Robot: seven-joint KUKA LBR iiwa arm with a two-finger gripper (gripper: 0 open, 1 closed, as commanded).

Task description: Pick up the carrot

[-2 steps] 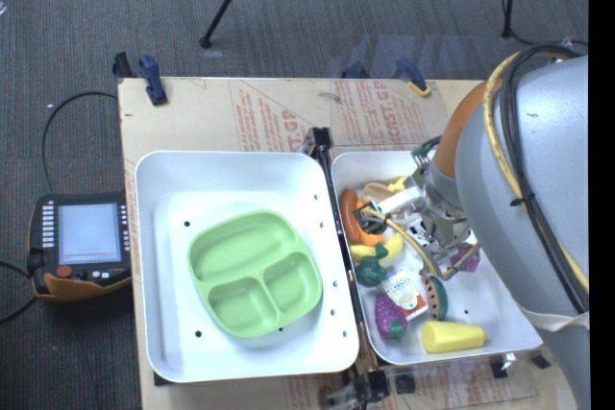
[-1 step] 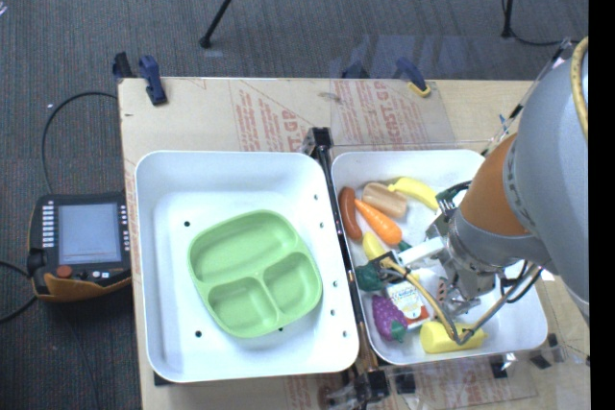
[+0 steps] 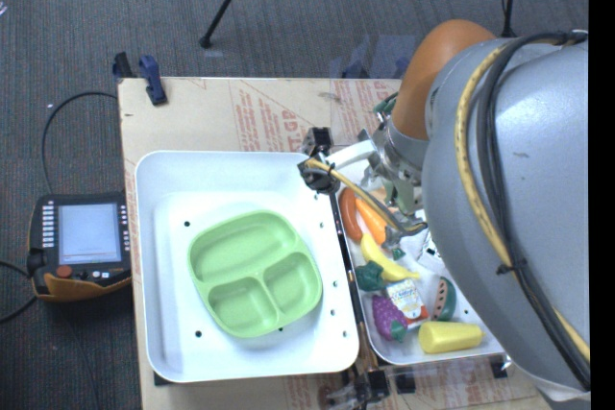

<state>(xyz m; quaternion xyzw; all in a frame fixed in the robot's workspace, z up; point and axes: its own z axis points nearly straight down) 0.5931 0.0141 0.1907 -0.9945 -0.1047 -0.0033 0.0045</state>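
The carrot (image 3: 365,214) lies in the right bin (image 3: 384,355), at the upper end of a crowded heap, close to the wall that divides the two bins. Just below it sit a banana (image 3: 382,259), a green-topped item (image 3: 369,278), a small carton (image 3: 405,298), grapes (image 3: 386,317), a watermelon slice (image 3: 444,298) and a yellow block (image 3: 448,336).

The arm (image 3: 509,206) covers most of that bin. The gripper (image 3: 396,197) sits low over the carrot's upper end; whether it is spread or closed, and whether it has hold of anything, cannot be told here.

The left bin (image 3: 163,206) holds a green divided plate (image 3: 255,274), well apart from the work.

Assessment: the carrot looks like a plastic toy, so probably light, stiff and smooth, with a taper that could let it slide out of a pinch. Best hold is across the thick mid-body, fingers square to its length. Neighbours lie close, so the banana may be nudged.
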